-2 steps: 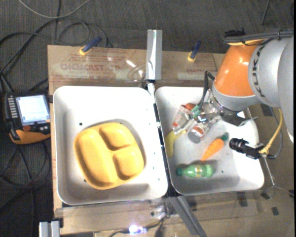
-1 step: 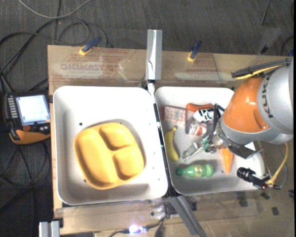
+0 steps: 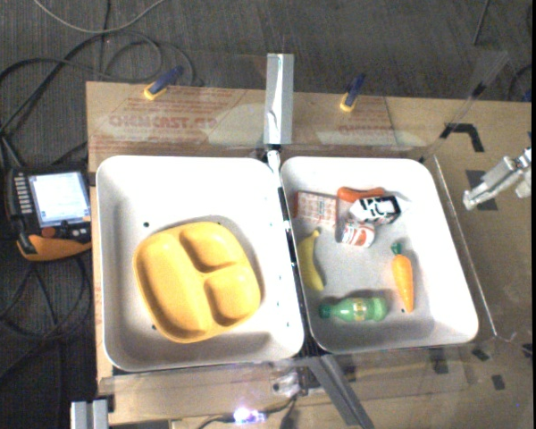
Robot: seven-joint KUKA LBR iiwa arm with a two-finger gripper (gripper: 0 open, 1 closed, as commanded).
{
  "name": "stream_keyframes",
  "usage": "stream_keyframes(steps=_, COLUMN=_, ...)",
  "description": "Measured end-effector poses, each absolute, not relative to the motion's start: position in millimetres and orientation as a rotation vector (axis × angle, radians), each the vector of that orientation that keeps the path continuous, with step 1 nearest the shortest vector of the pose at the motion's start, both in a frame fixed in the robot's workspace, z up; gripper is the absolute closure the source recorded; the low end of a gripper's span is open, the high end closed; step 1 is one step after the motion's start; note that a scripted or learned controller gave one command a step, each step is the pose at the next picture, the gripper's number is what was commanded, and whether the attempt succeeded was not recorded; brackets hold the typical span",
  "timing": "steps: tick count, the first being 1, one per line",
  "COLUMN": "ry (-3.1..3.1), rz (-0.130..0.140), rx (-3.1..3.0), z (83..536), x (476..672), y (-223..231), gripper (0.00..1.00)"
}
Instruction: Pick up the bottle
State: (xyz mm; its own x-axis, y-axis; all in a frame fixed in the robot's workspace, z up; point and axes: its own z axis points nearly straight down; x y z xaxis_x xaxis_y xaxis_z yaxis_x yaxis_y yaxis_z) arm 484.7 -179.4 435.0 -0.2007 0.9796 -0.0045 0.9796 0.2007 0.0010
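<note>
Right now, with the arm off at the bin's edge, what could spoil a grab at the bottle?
The green bottle lies on its side, so it may roll or slip out of a pinch. The banana and carrot lie close on either side, so a finger could land on one. The gripper is outside the right bin, so the whole approach remains.

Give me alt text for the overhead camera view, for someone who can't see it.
A green bottle lies in the right bin beside a carrot, a banana and a carton. The gripper hangs outside that bin's right rim. The left bin holds a yellow tray.
</note>
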Motion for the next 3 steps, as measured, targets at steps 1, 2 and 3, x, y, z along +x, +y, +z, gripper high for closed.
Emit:
stream_keyframes(steps=1, ry=2.431, rz=-0.003, rx=1.983, z=435, x=484.8, y=-179, gripper=0.0)
stream_keyframes(steps=2, ry=2.33, rz=-0.005, rx=2.104, z=434, x=555.0, y=-131, gripper=0.0)
stream_keyframes(steps=3, ry=2.19, rz=-0.007, rx=2.251, z=387, x=580.8, y=-81, gripper=0.0)
